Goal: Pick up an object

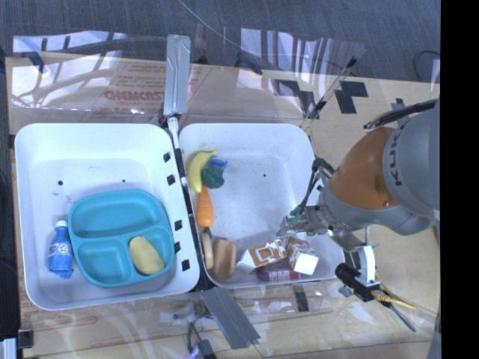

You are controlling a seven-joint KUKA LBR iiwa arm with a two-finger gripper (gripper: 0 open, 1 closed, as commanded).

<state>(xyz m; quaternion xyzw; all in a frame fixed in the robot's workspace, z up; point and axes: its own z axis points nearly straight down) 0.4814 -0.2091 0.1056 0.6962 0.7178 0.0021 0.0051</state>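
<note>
Arm: the grey arm (408, 178) with its orange band is reaching in from the right, its wrist hanging over the right bin's right edge.
Gripper: the gripper (293, 223) is sitting low inside the right bin (254, 144), near its front right corner, just above the packets there.
Hand state: whether it is released or clenched is not showing clearly enough to tell; nothing is visibly sitting between its tips.
Task things, right bin: a yellow banana (197, 169) is lying by the left wall near the back, with a small green and blue toy (215, 174) touching it; an orange carrot (204, 209) is lying just in front of them along the same wall; a tan bread piece (223, 258) is resting in the front left corner.
Front edge, right bin: a brown and white snack packet (268, 254) and a small white box (305, 263) are lying just beside each other under the gripper.
Left bin: the left bin (45, 148) is carrying a teal divided tray (105, 215), with a yellow lemon-like fruit (147, 254) lying in the tray's front right compartment.
Left bin, front left corner: a blue bottle (60, 250) is lying beside the tray's left edge.
</note>
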